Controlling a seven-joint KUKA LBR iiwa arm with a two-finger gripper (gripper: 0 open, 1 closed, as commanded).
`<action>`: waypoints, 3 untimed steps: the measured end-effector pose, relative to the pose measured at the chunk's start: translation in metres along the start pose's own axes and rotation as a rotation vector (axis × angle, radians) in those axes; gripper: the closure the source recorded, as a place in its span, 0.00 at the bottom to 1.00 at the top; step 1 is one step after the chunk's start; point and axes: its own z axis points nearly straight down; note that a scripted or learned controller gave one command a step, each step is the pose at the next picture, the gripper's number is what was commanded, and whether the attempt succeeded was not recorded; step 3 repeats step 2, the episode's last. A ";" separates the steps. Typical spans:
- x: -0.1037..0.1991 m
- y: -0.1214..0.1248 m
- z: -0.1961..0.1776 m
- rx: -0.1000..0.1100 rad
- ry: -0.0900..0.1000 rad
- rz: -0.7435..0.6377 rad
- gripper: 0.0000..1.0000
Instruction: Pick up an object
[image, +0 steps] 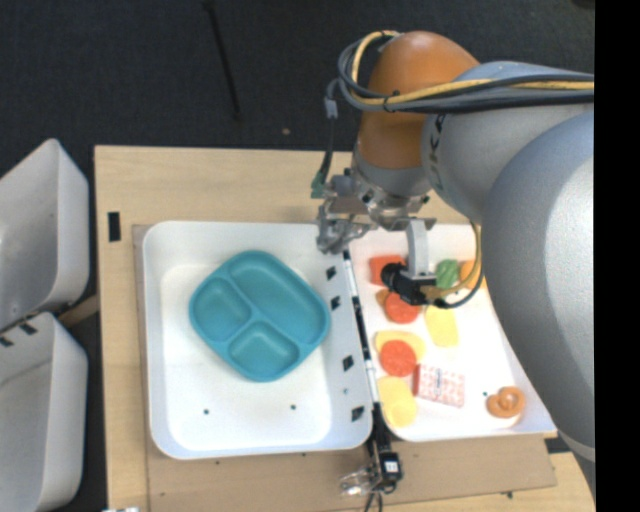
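My gripper (334, 236) hangs over the far end of the wall between the two bins, under the orange wrist band. Nothing shows in its grasp. The right bin (520, 425) holds several toy foods. An orange-red block (382, 267) and a green piece (447, 270) lie at the far end. A red round slice (403, 309) and a yellow piece (441, 327) sit below them. Nearer me are an orange round slice (398, 355), a yellow piece (397, 399), a pink patterned packet (440, 385) and an orange ring (506, 402). The gripper is to the left of the orange-red block.
A teal divided plate (259, 313) lies in the middle of the left bin (165, 420). The grey arm covers the right bin's far right side. White padded shapes (35, 230) stand left of the bench.
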 end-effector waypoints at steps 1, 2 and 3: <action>-0.007 -0.006 -0.011 -0.002 0.000 0.003 1.00; -0.013 0.013 -0.007 -0.003 -0.001 0.002 1.00; -0.013 0.013 -0.007 -0.003 -0.001 0.002 1.00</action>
